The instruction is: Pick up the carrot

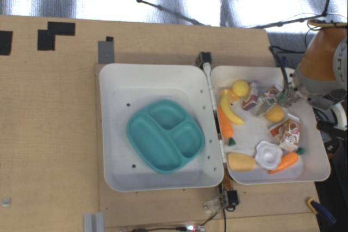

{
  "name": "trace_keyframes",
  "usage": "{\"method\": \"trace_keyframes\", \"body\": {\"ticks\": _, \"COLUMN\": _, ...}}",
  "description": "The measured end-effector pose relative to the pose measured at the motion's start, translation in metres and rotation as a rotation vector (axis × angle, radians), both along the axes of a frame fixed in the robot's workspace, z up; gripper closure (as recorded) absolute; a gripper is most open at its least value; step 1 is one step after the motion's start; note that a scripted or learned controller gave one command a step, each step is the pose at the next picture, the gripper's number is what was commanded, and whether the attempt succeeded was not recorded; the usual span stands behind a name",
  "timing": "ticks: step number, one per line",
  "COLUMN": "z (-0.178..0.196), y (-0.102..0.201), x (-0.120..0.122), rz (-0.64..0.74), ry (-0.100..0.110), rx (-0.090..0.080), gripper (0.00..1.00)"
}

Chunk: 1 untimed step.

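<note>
Carrot: you have two in the right bin (321, 171). One carrot (225, 122) lies along the bin's left wall, leafy green tip toward the near edge, just beside a banana (230, 110). The second carrot (284, 162) lies near the front right corner, touching a white ruffled toy piece (267, 154), with a tan wedge (241, 161) to that piece's left. Above it sits a red and white carton (288, 134). A yellow lemon (240, 87) rests near the far wall. The gripper (286, 96) hangs over the bin's far right part, above small packets (266, 101), well apart from both carrots; you cannot tell how wide the claw stands. The left bin (117, 117) holds a teal divided plate (166, 136).
</note>
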<state>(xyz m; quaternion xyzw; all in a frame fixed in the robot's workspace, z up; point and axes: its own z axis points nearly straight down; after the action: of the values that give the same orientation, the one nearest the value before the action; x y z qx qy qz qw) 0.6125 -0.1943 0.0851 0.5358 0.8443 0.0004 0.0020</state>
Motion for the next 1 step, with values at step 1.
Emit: {"method": "trace_keyframes", "body": {"ticks": 1, "z": 0.0096, "y": 0.0015, "x": -0.0031, "rz": -0.001, "ry": 0.019, "rx": 0.008, "gripper": 1.0}}
